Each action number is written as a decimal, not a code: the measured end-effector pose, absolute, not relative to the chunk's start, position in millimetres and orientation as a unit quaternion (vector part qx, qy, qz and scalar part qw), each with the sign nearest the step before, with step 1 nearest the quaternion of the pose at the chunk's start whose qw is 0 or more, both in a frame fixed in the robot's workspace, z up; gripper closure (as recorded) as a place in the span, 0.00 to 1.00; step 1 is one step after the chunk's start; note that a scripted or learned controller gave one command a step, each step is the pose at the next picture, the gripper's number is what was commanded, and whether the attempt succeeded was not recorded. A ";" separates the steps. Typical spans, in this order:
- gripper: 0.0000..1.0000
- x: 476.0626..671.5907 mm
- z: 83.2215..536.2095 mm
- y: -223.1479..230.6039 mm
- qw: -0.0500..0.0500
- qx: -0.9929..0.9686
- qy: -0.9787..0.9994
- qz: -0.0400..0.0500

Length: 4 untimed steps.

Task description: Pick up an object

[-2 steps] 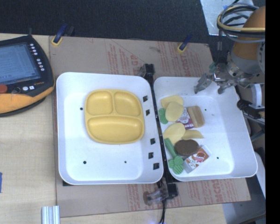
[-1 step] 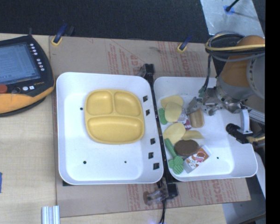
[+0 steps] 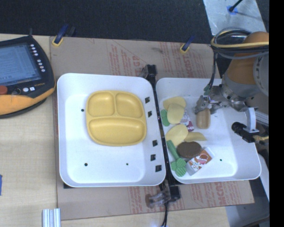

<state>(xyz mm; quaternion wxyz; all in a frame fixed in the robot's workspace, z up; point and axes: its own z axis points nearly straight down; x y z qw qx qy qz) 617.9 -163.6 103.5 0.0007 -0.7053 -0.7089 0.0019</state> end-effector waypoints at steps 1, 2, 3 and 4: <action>1.00 637.7 138.5 -101.8 0.000 -0.704 -0.710 0.000; 1.00 612.5 219.3 -39.3 0.001 -0.704 -0.710 0.000; 1.00 575.0 231.7 10.8 0.003 -0.705 -0.709 0.003; 1.00 545.2 254.9 50.4 0.003 -0.705 -0.709 0.002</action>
